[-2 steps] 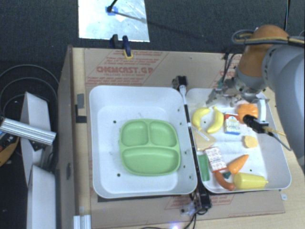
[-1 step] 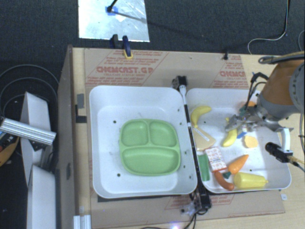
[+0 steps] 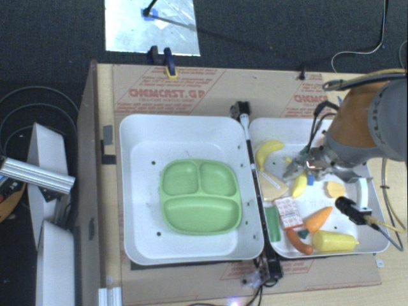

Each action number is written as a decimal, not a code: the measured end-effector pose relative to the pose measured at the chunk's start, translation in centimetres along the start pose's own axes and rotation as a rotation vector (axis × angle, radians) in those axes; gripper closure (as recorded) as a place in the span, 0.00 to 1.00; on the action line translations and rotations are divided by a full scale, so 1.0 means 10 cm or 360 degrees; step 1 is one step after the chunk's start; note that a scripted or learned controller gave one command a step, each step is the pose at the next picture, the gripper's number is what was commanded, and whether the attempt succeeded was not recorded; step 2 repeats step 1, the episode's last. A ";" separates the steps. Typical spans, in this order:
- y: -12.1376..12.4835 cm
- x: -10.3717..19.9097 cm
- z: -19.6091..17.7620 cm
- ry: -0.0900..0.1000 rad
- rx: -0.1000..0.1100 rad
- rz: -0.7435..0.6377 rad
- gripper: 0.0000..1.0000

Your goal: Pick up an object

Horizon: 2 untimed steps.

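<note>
Cardboard bench (image 3: 191,85) on dark carpet (image 3: 51,30).

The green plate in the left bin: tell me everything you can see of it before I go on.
The green plate is a pale green divided dish, plastic by its look, with rounded corners and a raised rim. Ridges split it into three compartments: two smaller ones at the far side and one wide one at the near side. All three look bare. It lies flat and upright on the floor of the left bin, roughly in the middle, turned slightly askew to the bin's walls. Nothing else touches it; the gripper is over the right bin.
</note>
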<state>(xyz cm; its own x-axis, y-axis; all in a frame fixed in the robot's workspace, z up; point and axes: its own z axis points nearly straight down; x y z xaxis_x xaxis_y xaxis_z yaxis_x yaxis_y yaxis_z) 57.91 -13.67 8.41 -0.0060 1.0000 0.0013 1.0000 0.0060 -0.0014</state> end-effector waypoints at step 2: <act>0.02 -0.02 -0.11 -0.0003 -0.0008 0.0003 1.00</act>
